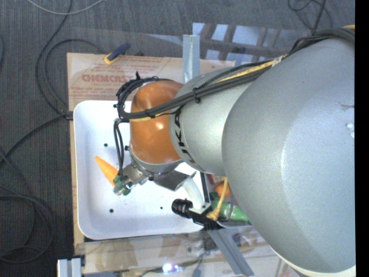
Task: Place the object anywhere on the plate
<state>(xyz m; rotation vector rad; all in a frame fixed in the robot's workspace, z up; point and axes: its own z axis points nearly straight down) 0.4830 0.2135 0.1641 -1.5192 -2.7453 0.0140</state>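
The end effector [122, 184] is hanging low over the left bin [86, 212], right beside the carrot [106, 169]; I cannot tell its state. Hardly any plate is showing to me, so the carrot may be getting nudged aside or slipping free.

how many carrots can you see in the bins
2. One carrot lies in the left bin, beside the gripper. A second carrot peeks out under the arm further right. The arm may hide others.

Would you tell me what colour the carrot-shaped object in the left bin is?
Orange cone-shaped object, clearest in the camera view.
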